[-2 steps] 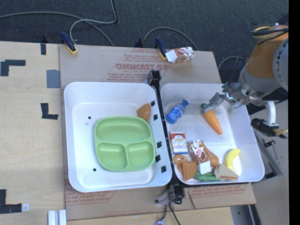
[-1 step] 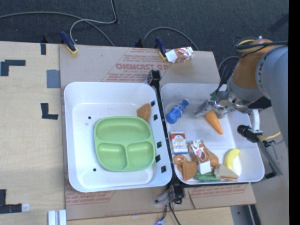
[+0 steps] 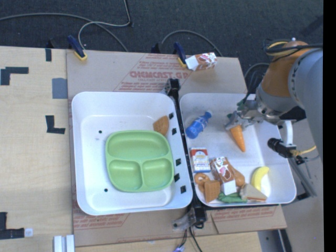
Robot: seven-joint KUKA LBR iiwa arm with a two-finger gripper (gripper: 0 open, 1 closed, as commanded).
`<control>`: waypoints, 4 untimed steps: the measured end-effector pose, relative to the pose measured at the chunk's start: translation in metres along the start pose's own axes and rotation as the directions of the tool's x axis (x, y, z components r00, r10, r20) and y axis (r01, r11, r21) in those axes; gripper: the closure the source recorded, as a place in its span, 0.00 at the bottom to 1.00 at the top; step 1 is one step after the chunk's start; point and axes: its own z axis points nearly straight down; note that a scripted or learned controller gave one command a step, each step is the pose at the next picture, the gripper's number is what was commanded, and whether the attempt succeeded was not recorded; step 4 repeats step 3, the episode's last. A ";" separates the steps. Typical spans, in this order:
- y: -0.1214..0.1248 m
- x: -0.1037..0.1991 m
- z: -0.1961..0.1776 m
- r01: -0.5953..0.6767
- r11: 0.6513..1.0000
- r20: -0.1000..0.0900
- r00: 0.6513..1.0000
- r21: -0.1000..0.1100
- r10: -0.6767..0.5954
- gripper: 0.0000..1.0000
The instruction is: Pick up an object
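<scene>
Carrot [image 3: 239,137] lies in the right bin [image 3: 283,193] with its top just under my pincer [image 3: 237,121], whose spread I cannot tell, so I judge it could roll or squirt aside toward the bottle [image 3: 198,125].

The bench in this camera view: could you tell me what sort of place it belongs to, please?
Probably a robotics lab set up for grasping trials. Two white bins sit on clamped cardboard, toy food such as a carrot and a banana fills the right one, and cables trail behind.
</scene>
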 end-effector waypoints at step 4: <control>-0.023 0.145 -0.125 0.000 1.000 -0.006 1.000 0.004 0.000 1.00</control>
